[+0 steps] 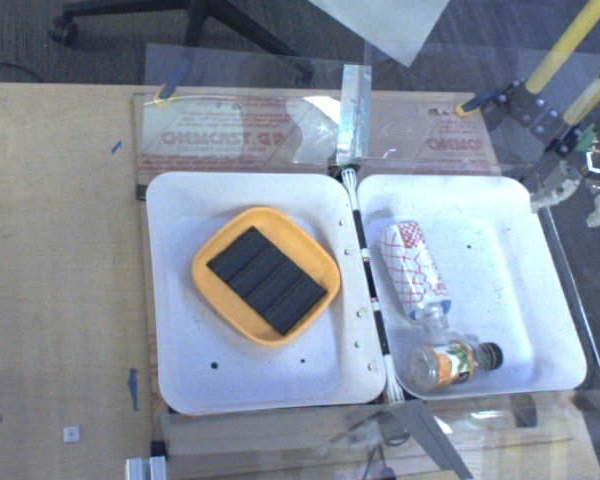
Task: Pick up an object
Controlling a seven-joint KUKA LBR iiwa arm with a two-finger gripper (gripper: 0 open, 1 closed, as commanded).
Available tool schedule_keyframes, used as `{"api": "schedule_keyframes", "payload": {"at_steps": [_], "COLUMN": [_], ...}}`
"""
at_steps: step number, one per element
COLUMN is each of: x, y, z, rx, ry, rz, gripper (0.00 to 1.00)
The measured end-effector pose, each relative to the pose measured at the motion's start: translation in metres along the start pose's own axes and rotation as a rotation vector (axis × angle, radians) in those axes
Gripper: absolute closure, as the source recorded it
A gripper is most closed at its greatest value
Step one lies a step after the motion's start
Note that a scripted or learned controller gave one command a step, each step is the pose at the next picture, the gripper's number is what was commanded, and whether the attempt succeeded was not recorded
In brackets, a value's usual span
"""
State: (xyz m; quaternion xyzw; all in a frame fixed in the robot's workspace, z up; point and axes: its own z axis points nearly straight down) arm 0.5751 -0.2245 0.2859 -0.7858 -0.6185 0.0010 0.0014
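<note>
Nothing is lifted yet: the pincer [580, 163], its state unclear to me, hangs at the right bin's [500, 218] far-right corner, needing to descend onto the bottle [450, 361].

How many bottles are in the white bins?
2. Both lie in the right bin: a bottle with a red and white label near its left wall, and a small orange bottle with a dark cap at the near edge. Nothing appears to hide more.
</note>
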Motion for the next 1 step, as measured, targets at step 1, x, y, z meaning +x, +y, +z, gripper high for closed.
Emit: {"api": "schedule_keyframes", "payload": {"at_steps": [1], "x": [0.0474], "y": [0.0065], "z": [0.1399], "rx": [0.000], "ry": [0.000], "rz": [0.015], "gripper": [0.00]}}
